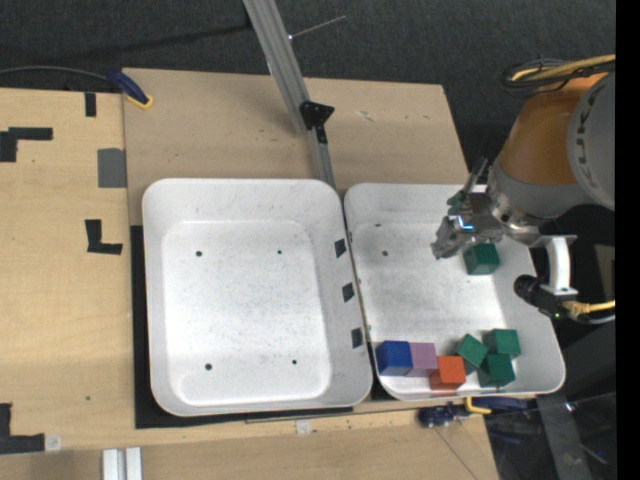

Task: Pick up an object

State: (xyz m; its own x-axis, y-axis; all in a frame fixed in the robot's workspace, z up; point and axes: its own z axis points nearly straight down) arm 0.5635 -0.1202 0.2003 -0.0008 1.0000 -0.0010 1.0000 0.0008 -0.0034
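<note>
My gripper [452, 236] hangs over the upper right part of the right bin [400, 268], on the grey arm with the orange band. A green block [482, 258] lies just to its lower right, close beside it; I cannot tell whether they touch. Along the bin's front edge sits a cluster: a blue block [395, 356], a purple block [423, 355], an orange block [449, 370], and three green blocks [496, 368].
The left bin [160, 268] stands beside the right one on the wooden bench. A slanted metal bar [285, 58] runs down to a black clamp between the bins' far edges. A cable with a yellow plug [580, 310] hangs off the arm at the right.
</note>
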